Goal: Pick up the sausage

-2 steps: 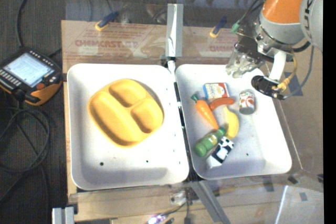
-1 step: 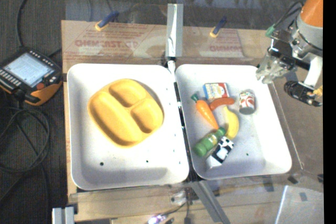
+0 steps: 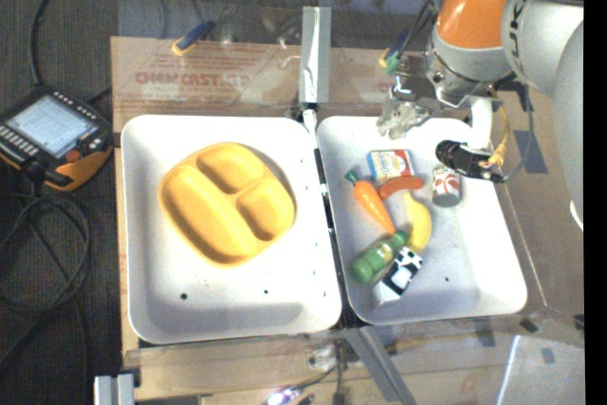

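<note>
Camera view. Sausage (image 3: 401, 186) found in right bin (image 3: 493, 294), near its centre: a short reddish piece, long axis roughly three to nine o'clock with the right end tipped slightly up, just below the small carton (image 3: 389, 164), touching or nearly touching the banana (image 3: 418, 225) and close beside the carrot (image 3: 372, 205). Gripper (image 3: 403, 118) poised over the bin's back rim, pale fingers pointing down; spread not readable against the white wall, so cannot tell, and nothing seen between them. Sausage placed at six o'clock from the gripper, near, with the carton between. Judged: a short move toward six o'clock and a descent needed, jaws set across the long axis; crowding by carton and banana a likely cause of a miss. Can (image 3: 446, 186) at three o'clock of the sausage. Bottle (image 3: 377, 259) at seven o'clock. Yellow tray (image 3: 228, 201) in left bin (image 3: 152, 299). Red print on the cardboard (image 3: 194, 81) behind, too faint to read; carton label illegible.
</note>
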Controlling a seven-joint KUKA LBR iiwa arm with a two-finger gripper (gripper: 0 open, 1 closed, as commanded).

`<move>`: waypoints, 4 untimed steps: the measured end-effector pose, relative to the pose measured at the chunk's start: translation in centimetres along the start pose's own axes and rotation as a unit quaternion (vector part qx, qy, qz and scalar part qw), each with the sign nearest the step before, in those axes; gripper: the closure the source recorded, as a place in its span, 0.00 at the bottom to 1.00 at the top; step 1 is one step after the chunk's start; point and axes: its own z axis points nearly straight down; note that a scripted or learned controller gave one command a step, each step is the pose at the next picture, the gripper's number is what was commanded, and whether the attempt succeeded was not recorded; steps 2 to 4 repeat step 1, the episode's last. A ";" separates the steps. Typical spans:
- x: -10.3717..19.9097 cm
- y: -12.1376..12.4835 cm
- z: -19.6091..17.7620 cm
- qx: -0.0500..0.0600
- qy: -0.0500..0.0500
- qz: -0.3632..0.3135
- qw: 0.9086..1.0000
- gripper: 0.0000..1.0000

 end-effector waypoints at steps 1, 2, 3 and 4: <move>-3.4 -2.1 -0.7 -0.001 -0.001 -0.093 0.996 1.00; -3.4 -2.1 -0.7 -0.001 -0.001 -0.093 0.996 1.00; -3.4 -2.1 -0.7 -0.001 -0.001 -0.093 0.996 1.00; -3.4 -2.1 -0.7 -0.001 -0.001 -0.093 0.996 1.00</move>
